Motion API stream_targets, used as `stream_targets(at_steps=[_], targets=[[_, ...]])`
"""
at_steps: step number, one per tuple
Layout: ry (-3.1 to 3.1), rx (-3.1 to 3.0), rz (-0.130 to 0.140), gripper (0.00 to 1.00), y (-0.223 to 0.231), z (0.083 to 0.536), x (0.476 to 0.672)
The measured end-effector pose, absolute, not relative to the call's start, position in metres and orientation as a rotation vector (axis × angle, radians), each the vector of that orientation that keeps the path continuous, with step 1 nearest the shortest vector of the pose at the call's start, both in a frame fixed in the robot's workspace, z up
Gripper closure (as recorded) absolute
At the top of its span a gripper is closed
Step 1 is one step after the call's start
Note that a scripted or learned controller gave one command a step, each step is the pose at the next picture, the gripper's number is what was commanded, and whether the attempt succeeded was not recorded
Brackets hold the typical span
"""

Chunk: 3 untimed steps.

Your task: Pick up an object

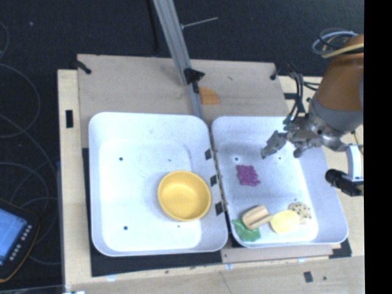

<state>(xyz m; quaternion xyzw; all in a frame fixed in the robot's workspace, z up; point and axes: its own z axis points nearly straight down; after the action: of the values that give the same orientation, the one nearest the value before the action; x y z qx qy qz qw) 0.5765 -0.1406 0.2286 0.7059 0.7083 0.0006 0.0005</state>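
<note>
The gripper [286, 146] hangs over the upper right part of the right bin [318, 222], its two fingers spread apart with nothing between them. Below it to the left lies a purple object [247, 174]. Along the bin's near edge sit a tan bread-like piece [255, 215], a yellow piece [283, 222] and a speckled cookie [299, 210]. A yellow bowl [184, 195] rests in the left bin [122, 133].
</note>
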Motion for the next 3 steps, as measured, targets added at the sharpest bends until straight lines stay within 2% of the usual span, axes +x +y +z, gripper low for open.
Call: stream_targets(at_steps=[1,2,3], targets=[[2.223,2.219,0.002,0.00,-0.141,0.229,0.576],[2.222,2.223,-0.006,0.00,-0.145,0.178,0.566],[2.221,2.226,-0.006,0.00,-0.137,0.120,0.565]])
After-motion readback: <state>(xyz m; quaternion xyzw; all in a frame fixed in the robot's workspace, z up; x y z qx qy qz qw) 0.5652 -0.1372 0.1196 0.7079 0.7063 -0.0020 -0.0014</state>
